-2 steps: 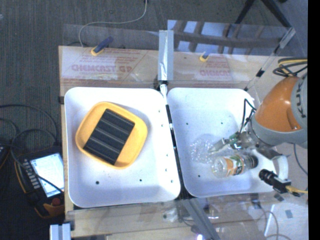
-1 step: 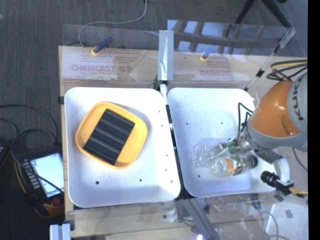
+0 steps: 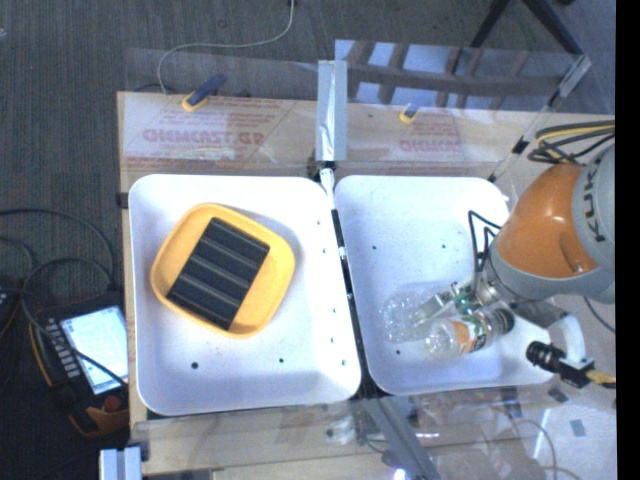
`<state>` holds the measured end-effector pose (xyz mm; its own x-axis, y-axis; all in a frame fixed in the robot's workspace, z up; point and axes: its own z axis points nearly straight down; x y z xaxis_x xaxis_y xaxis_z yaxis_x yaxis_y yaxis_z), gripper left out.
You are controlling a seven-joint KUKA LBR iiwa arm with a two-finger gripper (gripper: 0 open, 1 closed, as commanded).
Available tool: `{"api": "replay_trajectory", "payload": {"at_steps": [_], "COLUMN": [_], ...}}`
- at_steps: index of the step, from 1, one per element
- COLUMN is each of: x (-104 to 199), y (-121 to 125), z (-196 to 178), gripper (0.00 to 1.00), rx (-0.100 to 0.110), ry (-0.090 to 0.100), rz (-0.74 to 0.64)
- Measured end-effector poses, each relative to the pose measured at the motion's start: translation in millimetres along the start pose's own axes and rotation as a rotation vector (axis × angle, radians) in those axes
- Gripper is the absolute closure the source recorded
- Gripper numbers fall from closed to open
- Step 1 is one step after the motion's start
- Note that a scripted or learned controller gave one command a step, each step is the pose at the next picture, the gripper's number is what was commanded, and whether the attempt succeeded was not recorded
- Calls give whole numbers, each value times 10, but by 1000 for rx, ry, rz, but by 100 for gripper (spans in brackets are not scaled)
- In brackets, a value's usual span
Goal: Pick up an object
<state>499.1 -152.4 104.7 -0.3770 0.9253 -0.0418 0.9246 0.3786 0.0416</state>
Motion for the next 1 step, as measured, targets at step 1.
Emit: {"api": "replay_trajectory", "payload": {"at_steps": [1], "x": [-255], "y": [-12], "z": [4], "gripper": [0], "rx": [-3], "ry": [52], "rz": [309]}}
